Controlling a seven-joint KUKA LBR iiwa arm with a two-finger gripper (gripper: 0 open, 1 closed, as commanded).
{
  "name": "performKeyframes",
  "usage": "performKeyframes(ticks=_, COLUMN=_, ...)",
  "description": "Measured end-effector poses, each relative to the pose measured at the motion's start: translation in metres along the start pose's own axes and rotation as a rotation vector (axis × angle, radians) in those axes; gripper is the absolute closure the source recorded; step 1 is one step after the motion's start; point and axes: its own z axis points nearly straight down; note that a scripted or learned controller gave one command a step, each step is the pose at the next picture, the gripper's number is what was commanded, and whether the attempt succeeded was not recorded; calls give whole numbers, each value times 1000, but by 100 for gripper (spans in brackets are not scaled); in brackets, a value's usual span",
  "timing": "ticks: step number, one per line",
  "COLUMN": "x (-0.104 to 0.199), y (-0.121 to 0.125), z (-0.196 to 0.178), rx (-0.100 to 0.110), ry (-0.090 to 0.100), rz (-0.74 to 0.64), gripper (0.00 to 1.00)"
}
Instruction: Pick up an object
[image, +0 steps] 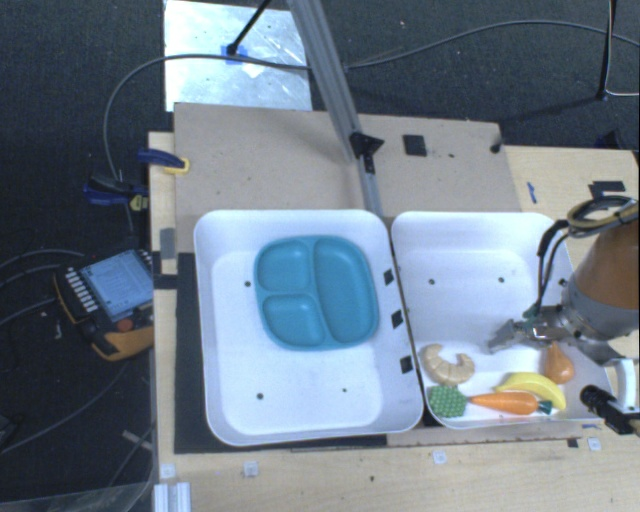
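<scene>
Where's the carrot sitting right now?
The carrot lies along the near edge of the right bin, just under the banana, with the green piece at its left end.

The light is bright and even from above, so the 2 white bins, the left bin (300, 400) and the right bin (470, 260), look almost overexposed and their inner surfaces lose detail, while the dark floor (60, 80) around the bench stays dim. A strong glare shows on the shiny sheet (240, 55) at the top, and only soft, weak shadows lie under the blue plate (317, 292) and along the bin rims. The whole picture is a little soft and grainy, with small things not sharp, and the arm (610, 275) at the right edge is slightly blurred.
</scene>
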Motion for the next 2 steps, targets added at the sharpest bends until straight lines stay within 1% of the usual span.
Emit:
performKeyframes(ticks=1, x=-1, y=2, z=-12, rx=-6, ry=-4, rz=0, gripper=100)
performKeyframes(ticks=2, x=7, y=-2, z=-62, rx=3, ry=-2, rz=-2, gripper=100)
